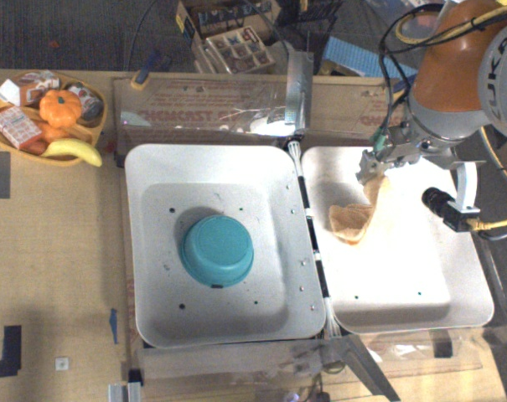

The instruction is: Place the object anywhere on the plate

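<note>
A teal round plate [218, 249] lies in the middle of the left bin [152, 174]. A floppy tan object [354, 219], like a soft flat piece, is in the right bin [421, 283] near its left wall. Its upper end rises as a narrow strip into my gripper [372, 171], which is shut on that end. Its wider lower part still sags onto the bin floor. The gripper stands at the upper left of the right bin, well to the right of the plate.
The ridge between the two bins [307, 224] runs between the tan object and the plate. A black cable plug [444, 206] hangs over the right bin. A basket of toy fruit [48, 120] sits on the bench at far left.
</note>
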Controlling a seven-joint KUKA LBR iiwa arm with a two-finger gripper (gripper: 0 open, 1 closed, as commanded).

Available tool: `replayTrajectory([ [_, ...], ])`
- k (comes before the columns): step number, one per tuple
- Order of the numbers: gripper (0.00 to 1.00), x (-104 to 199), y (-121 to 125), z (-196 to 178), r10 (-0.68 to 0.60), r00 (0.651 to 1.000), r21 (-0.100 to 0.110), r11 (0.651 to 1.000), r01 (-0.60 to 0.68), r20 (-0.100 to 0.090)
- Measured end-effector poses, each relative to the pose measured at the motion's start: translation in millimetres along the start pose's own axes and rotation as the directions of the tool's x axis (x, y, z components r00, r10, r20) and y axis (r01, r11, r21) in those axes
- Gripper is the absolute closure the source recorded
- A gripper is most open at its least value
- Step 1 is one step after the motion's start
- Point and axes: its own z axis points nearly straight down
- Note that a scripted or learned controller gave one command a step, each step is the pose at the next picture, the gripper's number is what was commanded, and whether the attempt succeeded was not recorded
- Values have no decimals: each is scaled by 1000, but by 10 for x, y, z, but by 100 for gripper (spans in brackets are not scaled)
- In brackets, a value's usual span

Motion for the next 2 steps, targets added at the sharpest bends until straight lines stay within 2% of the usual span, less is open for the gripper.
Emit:
replayTrajectory([
  [1,100,520,117,-10,-391,920,1,920,391,-3],
  [2,100,1114,96,30,-717,697,-1,697,717,-3],
])
